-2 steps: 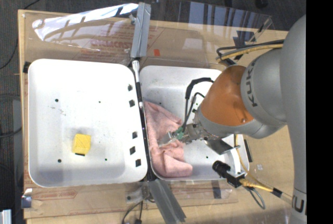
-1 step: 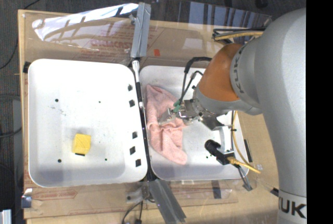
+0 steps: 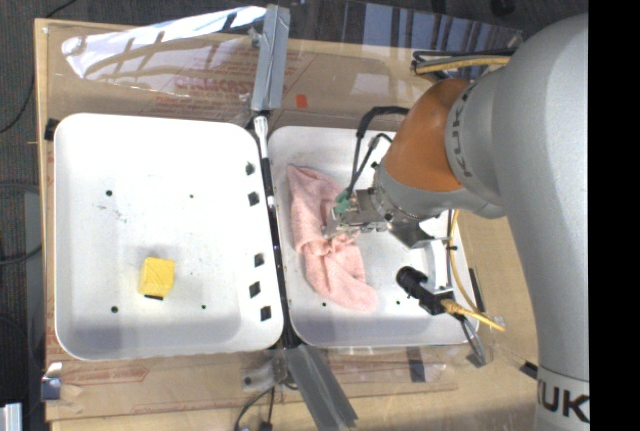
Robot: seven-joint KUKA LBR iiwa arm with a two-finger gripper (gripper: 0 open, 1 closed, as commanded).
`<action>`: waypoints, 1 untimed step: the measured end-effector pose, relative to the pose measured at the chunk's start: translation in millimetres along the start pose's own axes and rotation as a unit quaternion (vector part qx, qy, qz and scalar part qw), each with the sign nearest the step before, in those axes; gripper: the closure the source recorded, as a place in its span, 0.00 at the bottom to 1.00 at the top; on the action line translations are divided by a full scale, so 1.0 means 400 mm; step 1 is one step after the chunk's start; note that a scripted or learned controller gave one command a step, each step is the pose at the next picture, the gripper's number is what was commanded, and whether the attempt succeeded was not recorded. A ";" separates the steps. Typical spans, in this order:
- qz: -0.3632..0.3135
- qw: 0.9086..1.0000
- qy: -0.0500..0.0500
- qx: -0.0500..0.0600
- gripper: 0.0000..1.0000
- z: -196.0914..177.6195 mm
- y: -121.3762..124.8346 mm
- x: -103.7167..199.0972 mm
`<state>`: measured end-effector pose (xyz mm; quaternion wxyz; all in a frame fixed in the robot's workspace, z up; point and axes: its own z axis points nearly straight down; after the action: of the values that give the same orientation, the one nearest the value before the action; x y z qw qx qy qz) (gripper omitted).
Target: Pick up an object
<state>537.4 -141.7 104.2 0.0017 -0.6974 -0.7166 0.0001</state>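
Observation:
A crumpled pink cloth (image 3: 322, 239) lies lengthwise in the left part of the right bin (image 3: 400, 324). My gripper (image 3: 343, 222) is down at the cloth's right edge, near its middle, touching or nearly touching the fabric. A small yellow block (image 3: 157, 277) rests in the lower left of the left bin (image 3: 100, 149), far from the gripper.
The grey arm with its orange band (image 3: 430, 154) covers the right half of the right bin. A raised divider (image 3: 268, 229) separates the two bins. Clear plastic sheeting (image 3: 170, 44) lies along the back of the bench.

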 end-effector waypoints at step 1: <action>-0.002 1.000 0.001 0.002 1.00 -0.022 0.000 0.002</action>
<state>537.2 -141.0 113.1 0.0033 -0.6959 -0.7182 0.0009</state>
